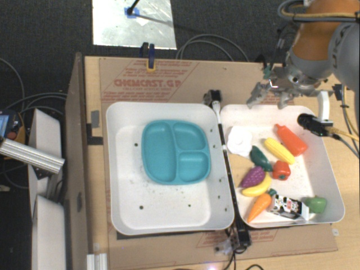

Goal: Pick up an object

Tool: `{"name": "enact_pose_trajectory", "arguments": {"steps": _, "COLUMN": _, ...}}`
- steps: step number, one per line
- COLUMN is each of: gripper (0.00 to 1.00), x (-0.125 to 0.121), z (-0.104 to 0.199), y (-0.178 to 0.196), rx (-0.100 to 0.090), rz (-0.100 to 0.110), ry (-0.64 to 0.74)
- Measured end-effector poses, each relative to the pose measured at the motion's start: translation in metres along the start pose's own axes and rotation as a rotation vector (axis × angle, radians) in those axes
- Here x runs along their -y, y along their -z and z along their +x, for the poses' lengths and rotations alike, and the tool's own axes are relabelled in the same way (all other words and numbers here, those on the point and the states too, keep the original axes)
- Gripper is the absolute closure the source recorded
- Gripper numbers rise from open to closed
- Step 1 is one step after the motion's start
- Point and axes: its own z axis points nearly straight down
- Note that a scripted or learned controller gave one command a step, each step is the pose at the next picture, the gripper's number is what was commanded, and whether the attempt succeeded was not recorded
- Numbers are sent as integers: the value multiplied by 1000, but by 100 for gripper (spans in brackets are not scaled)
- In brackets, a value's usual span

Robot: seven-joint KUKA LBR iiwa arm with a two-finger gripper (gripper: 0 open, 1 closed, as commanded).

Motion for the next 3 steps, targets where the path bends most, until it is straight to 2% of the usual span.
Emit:
{"name": "enact_pose_trajectory", "arguments": {"steps": 1, "gripper": 0, "x": 25, "z": -66, "y": -153, "rx": 1, "rz": 11, "ry": -7}}
{"name": "enact_pose_trajectory", "arguments": {"steps": 2, "gripper": 100, "x": 19, "z": -62, "y": -133, "rx": 1, "rz": -4, "ry": -1}}
{"name": "enact_pose_trajectory", "arguments": {"steps": 3, "gripper": 0, "x": 19, "z": -62, "y": -134, "rx": 0, "rz": -3, "ry": -1}}
